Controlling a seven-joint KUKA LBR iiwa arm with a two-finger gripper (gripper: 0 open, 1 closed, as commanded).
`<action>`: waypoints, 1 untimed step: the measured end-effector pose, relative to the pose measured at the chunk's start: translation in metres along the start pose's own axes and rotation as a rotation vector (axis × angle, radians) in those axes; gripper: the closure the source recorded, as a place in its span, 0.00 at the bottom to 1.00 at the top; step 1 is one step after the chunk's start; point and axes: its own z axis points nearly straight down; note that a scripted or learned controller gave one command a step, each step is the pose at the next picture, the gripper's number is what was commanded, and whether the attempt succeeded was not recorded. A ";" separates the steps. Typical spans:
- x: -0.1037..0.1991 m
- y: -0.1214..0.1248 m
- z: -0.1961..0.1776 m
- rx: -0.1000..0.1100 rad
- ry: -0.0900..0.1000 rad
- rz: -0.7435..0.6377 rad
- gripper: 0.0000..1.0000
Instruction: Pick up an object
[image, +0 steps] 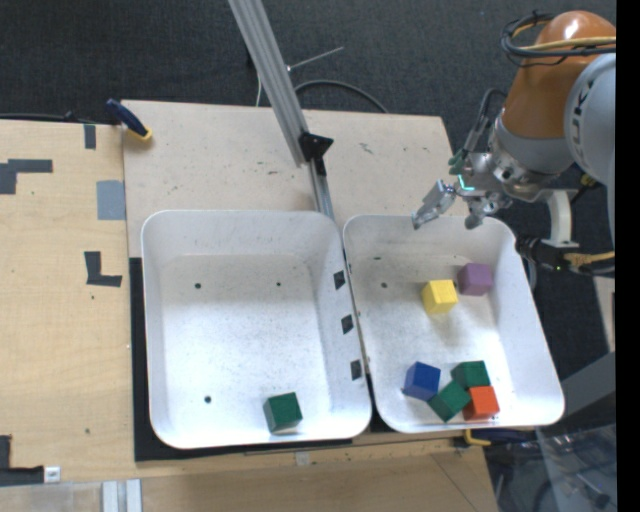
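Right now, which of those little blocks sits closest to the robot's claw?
The purple block, at the top of the right bin. It lies just below the claw; the yellow block beside it is slightly farther.

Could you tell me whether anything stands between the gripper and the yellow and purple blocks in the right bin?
Nothing visible does. The gripper hangs over the far rim of the right bin, with nothing between its open fingers. The yellow block and purple block lie just below it in the view, with bare bin floor between.
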 end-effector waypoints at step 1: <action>0.000 0.001 -0.003 -0.005 -0.001 -0.001 0.00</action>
